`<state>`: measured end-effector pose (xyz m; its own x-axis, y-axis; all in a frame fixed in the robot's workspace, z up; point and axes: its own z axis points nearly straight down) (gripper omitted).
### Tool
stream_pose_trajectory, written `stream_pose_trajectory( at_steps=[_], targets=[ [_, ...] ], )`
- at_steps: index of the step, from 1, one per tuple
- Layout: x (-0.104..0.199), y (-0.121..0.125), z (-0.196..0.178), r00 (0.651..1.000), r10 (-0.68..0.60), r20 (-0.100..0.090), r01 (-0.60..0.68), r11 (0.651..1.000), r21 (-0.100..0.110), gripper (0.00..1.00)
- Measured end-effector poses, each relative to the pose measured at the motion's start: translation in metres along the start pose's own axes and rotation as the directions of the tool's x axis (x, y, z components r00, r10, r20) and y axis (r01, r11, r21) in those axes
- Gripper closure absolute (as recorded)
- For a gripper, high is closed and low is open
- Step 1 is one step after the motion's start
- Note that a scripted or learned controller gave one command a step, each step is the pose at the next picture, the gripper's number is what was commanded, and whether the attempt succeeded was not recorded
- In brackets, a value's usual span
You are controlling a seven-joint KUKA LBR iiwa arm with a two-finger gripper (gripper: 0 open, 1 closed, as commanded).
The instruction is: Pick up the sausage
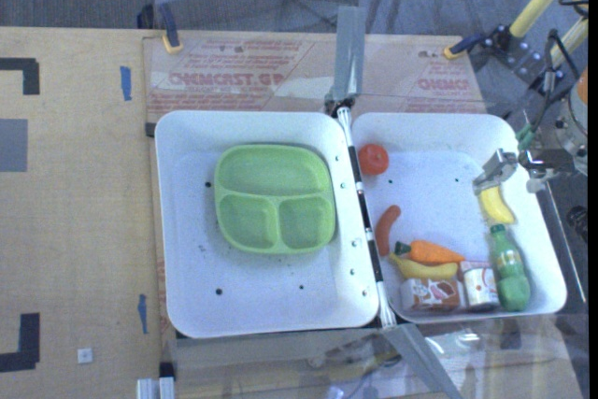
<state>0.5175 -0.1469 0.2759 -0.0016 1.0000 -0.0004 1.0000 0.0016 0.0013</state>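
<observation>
Right bin (448,131): curved red-orange sausage (387,229).

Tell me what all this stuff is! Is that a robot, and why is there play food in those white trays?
Yes, it's a robot arm. One camera looks down from above the bench. The arm reaches in from the right, and its gripper is its metal hand, hovering over the right bin. I can't tell whether it is holding anything. The left bin holds a green divided plate. The right bin has toy food: a red tomato, a reddish sausage, an orange carrot, two bananas, a green bottle, a small carton and a can. The robot is supposed to pick up the sausage, which lies by the divider.
</observation>
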Motion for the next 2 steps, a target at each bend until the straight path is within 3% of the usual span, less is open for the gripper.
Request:
stream_pose_trajectory(
  at_steps=[1,2],
  targets=[
    [0.072,0.033,0.065,0.991,-0.135,-0.001,0.135,0.991,0.001,0.0],
    [0.073,-0.005,0.089,0.911,-0.412,-0.002,0.412,0.911,0.001,0.0]
  ],
)
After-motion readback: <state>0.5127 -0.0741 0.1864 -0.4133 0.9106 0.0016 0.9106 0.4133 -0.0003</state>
